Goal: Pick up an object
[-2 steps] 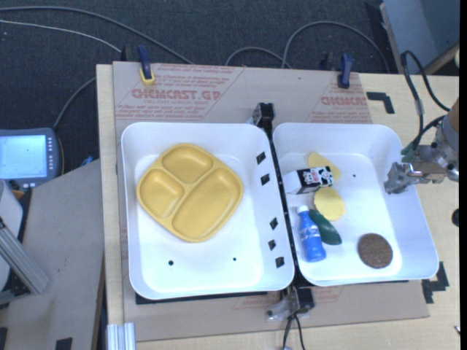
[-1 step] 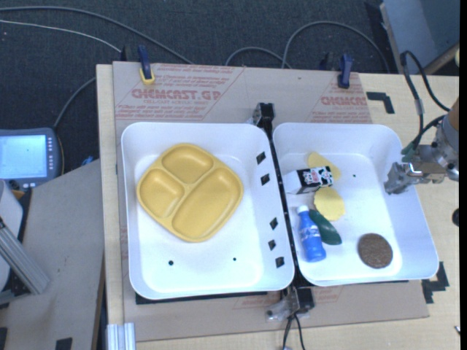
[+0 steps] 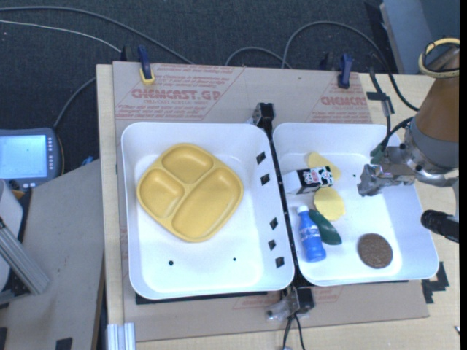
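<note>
Objects (image 3: 317, 208) crowd the right bin (image 3: 408, 268); whether the pincer (image 3: 367, 183) gapes, I cannot tell.

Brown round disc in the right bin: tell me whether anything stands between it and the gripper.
Nothing visible does. The gripper hangs over bare white floor of the right bin, and the brown round disc lies below it in the view, apart from the other items.

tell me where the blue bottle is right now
In the camera view the blue bottle lies in the right bin, near its front-left corner, beside the divider, with a dark green object touching its right side and a brown disc farther right.
</note>
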`<state>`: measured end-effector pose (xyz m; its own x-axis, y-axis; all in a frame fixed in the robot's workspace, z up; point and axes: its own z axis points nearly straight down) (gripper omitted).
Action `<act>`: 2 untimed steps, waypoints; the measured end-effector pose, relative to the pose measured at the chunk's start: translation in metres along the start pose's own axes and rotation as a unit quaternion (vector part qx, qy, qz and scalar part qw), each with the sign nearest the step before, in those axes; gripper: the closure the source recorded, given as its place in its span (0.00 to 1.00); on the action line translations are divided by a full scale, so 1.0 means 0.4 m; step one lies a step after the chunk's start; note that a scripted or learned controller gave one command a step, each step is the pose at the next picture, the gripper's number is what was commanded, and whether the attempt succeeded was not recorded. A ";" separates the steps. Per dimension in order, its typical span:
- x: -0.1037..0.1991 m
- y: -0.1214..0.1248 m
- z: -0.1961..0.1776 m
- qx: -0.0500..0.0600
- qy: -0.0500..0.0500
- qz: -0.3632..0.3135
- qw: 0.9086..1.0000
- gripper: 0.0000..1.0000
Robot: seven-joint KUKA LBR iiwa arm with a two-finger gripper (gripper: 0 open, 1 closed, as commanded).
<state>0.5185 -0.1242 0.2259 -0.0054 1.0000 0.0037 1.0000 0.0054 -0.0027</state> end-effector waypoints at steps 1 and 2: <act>0.129 0.026 -0.025 -0.003 -0.001 -0.001 1.000 1.00; 0.272 0.055 -0.040 -0.002 -0.001 0.000 1.000 1.00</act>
<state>0.5401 -0.0155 0.2422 -0.0055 1.0000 0.0012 1.0000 0.0055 0.0014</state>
